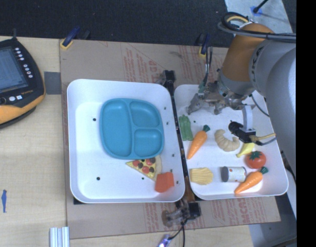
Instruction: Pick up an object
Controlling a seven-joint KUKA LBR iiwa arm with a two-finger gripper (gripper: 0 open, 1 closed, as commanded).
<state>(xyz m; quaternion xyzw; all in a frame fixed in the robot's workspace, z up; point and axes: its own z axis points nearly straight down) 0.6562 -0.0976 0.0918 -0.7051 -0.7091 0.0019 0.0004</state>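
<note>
My gripper (205,108) hangs over the back left part of the right bin (274,189), open, with nothing between its fingers. Just in front of it lie a green vegetable piece (186,127) and an orange carrot (196,142). Further right are a pale croissant (226,141), a yellow banana (245,149) and a red tomato (255,159). Along the bin's front lie a yellow ridged chip (201,176), a small grey can (233,174) and a second carrot (248,182).
The left bin (83,153) holds a blue divided plate (131,127), a pizza slice (144,166) and an orange-red block (164,181). A tablet-like pendant (11,81) rests on the bench at far left. The arm's bulk covers the right bin's back right corner.
</note>
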